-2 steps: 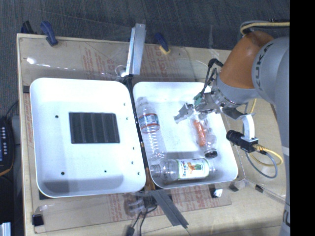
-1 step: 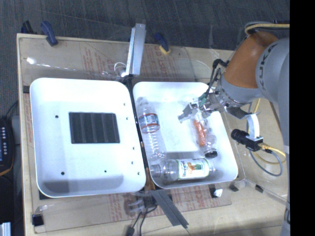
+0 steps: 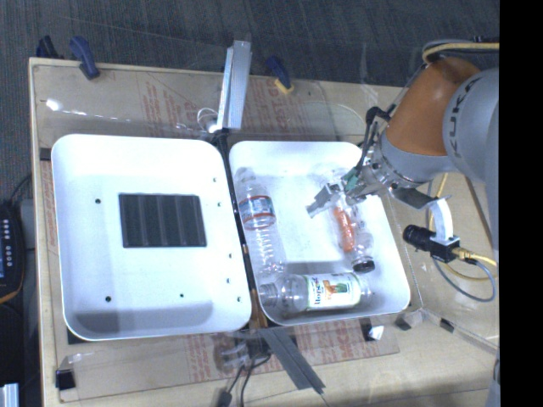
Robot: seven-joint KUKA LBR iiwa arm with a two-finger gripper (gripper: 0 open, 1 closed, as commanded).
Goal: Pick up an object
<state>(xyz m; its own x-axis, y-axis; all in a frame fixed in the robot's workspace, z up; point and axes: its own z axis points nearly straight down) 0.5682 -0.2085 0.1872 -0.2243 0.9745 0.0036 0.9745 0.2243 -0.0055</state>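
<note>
three clear plastic bottles lie in the right bin (image 3: 386, 288), and any of them could serve as the thing to pick up. the claw (image 3: 329, 196) hangs over the upper middle of that bin, and whether it is released or clenched i cannot tell from this slant; nothing shows between its tips.

the main risk, as i judge it, is a slip. the bottles are round, smooth and see-through, so a pinch set off the centre line could squirt one sideways or roll it against the bin wall. the orange-filled bottle (image 3: 348, 230) lies closest, just beside the claw toward five o'clock, its black cap pointing to six o'clock; a descent straight down from here looks likely to land beside its upper end rather than across its body. the water bottle (image 3: 257, 219) lies near the claw toward nine o'clock, along the bin's left wall, where that wall could block one side of a grip. the labelled bottle (image 3: 327, 292) rests well apart toward six o'clock, along the bin's lower wall and touching or nearly touching the water bottle's lower end, so nudging one may shift the other.

the left bin (image 3: 76, 185) carries a dark ribbed patch (image 3: 162, 220).
</note>
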